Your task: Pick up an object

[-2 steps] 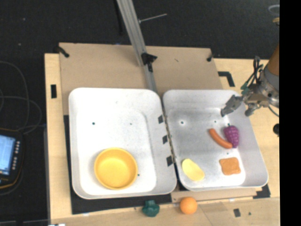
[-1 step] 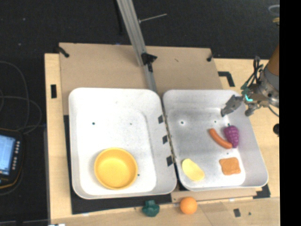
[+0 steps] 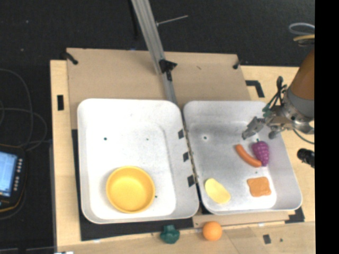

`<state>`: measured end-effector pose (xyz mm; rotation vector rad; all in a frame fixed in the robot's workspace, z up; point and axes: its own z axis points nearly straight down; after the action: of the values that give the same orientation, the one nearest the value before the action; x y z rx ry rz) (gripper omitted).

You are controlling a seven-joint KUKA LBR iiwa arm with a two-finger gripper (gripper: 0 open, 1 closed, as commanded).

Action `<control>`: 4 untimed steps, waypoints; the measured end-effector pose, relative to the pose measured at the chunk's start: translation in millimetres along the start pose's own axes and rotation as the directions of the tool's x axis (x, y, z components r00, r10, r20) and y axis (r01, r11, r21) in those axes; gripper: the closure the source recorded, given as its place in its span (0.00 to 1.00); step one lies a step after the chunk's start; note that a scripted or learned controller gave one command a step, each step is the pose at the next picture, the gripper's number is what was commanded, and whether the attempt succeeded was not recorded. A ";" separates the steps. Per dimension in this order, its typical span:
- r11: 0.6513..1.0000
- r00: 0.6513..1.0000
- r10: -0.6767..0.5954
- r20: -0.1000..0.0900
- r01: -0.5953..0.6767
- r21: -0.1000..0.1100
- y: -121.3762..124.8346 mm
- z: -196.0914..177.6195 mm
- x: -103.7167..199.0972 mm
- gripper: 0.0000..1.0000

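The right bin [image 3: 217, 120] holds an orange sausage-shaped piece [image 3: 248, 155], a purple bunch of grapes [image 3: 261, 152], a pale yellow oval piece [image 3: 216, 190] and an orange square piece [image 3: 259, 187]. The gripper [image 3: 261, 129] hangs over the right bin's upper right part, just above the grapes, with its two fingers spread apart and nothing between them. The arm comes in from the right edge. In the left bin [image 3: 127, 120] a yellow bowl [image 3: 130, 189] sits near the front.
A grey metal pole [image 3: 153, 41] slants from the top down to the gap between the bins. On the bench in front of the bins lie an orange ball [image 3: 212, 230] and a small dark green object [image 3: 169, 234]. A handheld screen [image 3: 8, 173] sits at the far left.
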<state>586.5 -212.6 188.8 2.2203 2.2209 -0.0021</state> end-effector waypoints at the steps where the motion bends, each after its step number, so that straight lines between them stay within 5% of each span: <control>1: 1.000 1.000 0.000 0.000 0.000 0.002 -2.6 42.7 2.5 0.00; 2: 1.000 1.000 0.001 0.000 -0.001 0.001 -2.8 89.9 1.8 0.00; 3: 1.000 1.000 0.004 0.001 -0.004 -0.006 -1.0 76.0 0.5 1.00; 4: 1.000 1.000 -0.003 0.001 0.003 -0.009 1.4 11.8 3.1 1.00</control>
<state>587.8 -209.4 177.0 2.2124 2.2190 0.0065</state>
